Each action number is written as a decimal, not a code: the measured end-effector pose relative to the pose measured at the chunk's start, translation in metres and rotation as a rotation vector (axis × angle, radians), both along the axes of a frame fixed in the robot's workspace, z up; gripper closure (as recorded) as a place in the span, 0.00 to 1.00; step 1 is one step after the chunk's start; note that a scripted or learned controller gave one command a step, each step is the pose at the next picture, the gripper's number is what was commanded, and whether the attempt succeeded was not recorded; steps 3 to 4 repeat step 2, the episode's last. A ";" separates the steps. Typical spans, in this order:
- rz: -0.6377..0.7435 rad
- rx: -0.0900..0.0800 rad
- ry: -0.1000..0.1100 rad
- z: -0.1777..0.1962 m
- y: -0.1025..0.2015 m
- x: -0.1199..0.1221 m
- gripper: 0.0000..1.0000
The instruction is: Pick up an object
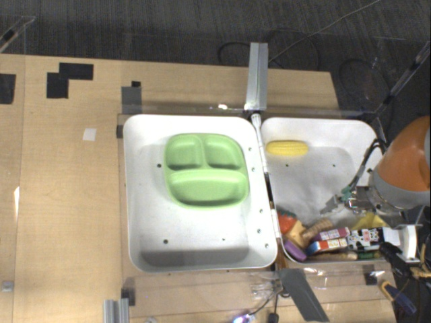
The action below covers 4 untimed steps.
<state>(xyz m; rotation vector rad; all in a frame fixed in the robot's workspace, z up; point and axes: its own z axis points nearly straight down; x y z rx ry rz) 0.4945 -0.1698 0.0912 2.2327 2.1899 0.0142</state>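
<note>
My gripper (347, 202) hangs low in the right bin (323, 167), above the clutter heap (326, 237) along its near edge. The corn cob (287, 148) lies well apart near the far-left corner, long axis pointing left-right.

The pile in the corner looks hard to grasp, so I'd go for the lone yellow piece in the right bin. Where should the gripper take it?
Probably across the middle of the yellow piece, from straight above. It lies flat and lengthwise left to right, apart from the clutter, so fingers closing across its narrow width have room on both sides.
</note>
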 end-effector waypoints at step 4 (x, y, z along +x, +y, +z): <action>0.367 -0.004 -0.002 0.000 0.050 0.077 0.00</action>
